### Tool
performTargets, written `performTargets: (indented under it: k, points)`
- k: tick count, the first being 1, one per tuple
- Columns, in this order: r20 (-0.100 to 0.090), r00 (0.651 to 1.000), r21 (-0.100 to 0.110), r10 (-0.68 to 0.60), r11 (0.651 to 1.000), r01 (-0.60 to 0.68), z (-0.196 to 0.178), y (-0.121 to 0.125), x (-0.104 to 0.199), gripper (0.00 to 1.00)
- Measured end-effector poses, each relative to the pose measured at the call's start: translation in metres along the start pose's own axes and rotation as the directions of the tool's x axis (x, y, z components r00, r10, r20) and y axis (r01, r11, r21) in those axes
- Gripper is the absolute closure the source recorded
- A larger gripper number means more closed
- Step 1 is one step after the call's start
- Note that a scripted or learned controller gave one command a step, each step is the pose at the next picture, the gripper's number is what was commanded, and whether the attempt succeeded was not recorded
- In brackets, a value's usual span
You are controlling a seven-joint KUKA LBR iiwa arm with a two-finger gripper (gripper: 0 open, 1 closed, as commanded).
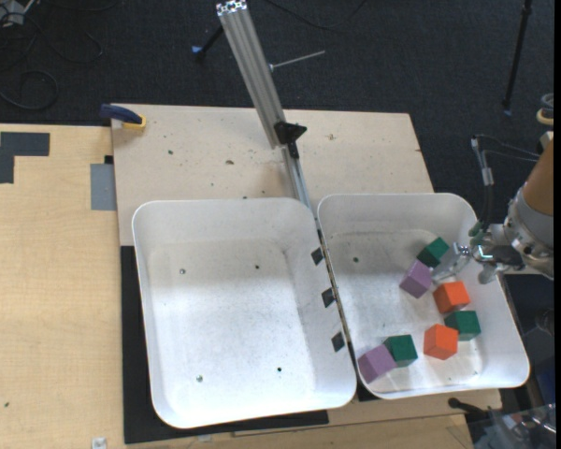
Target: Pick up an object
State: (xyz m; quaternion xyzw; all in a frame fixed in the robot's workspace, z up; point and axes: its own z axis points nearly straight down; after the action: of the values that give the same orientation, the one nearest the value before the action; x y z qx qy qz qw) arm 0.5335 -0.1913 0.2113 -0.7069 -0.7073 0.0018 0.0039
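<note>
- Blocks are all sitting in the right bin (393, 215): a purple block (376, 361) and green block (402, 348) touching at the near edge, an orange block (440, 341) just beside them.
- Further back, another green (466, 324), orange (451, 296), purple (416, 279) and green one (435, 252) are clustering together.
- Gripper (467, 253) is hovering at the bin's right rim; can't tell how its jaws are standing.
- Left bin (168, 223) is lying alongside.

Claw (466, 253) beside green cube (436, 251) in right bin (383, 215).
</note>
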Motion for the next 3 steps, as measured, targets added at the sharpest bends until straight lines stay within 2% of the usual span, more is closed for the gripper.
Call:
performTargets:
  k: [1,2,3]
  points:
    - [0.002,1.0,-0.005,0.002,1.0,-0.002,-0.002,0.001,-0.001,0.0]
    - [0.0,1.0,0.0,0.001,1.0,-0.001,0.041,-0.001,0.001,0.0]
    - [0.004,1.0,-0.006,0.004,1.0,-0.004,0.084,0.006,-0.002,0.0]
